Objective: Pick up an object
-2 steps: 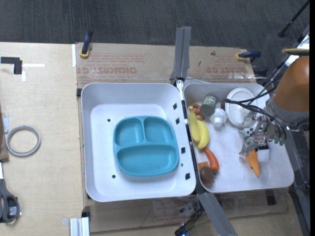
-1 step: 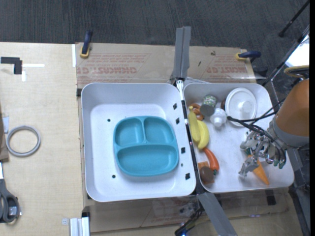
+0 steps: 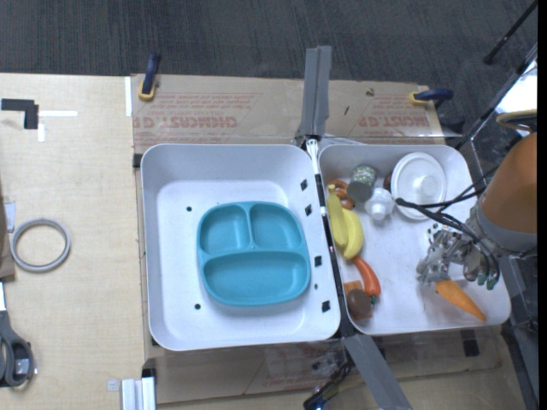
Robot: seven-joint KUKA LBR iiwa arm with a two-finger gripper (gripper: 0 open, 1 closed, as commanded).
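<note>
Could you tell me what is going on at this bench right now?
A robot arm reaches in from the right, its gripper low in the right bin, just above and left of an orange carrot. Nothing can be seen held. The same bin holds a banana, a white bowl and a few small items. The left bin holds a blue divided plate.

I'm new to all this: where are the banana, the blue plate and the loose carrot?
banana [image 3: 345, 226]: camera view, middle of its yellow body.
blue plate [image 3: 254, 277]: camera view, floor of its largest compartment.
carrot [image 3: 461, 301]: camera view, middle of its orange body.
</note>
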